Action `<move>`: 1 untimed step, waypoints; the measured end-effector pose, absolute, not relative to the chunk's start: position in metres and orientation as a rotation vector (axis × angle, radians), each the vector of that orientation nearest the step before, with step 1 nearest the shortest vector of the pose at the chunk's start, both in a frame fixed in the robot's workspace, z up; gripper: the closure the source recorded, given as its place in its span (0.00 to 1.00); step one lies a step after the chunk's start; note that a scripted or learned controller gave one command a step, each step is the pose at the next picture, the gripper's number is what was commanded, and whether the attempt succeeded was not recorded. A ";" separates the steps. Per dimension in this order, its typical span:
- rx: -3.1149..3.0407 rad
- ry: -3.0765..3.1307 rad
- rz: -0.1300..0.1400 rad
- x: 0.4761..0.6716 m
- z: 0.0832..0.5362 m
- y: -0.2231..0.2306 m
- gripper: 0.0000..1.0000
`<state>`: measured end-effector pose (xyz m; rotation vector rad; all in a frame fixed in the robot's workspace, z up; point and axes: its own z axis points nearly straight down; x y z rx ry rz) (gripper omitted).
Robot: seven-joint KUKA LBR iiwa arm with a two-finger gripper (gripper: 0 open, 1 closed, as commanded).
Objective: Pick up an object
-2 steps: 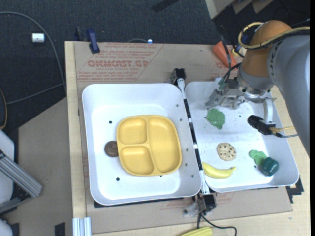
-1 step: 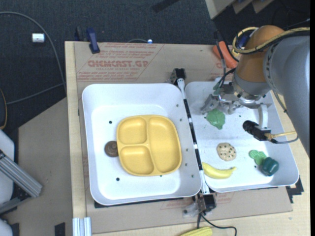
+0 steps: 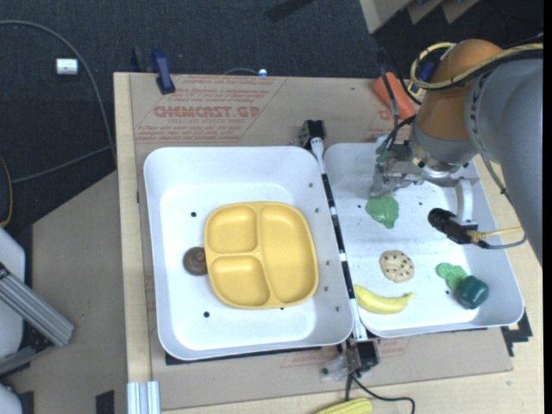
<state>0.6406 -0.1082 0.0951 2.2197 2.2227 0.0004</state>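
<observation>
Gripper poised over a green leaf in the right bin.
Finger state cannot be told. The leaf, at 12 o'clock from the cookie, is judged light, floppy; best pinched mid-body.

Probably robotics lab, bench, bins

The left shallow white bin holds a yellow plastic divided plate, w/ a small brown round disc touching its left edge. In the right shallow white bin: green leafy toy at back, speckled cookie in middle, yellow toy banana just in front of it, dark green toy vegetable at front right.
</observation>
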 end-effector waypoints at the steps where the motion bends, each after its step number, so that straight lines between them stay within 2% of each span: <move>1: 2.220 2.223 0.000 0.640 0.095 -0.108 0.00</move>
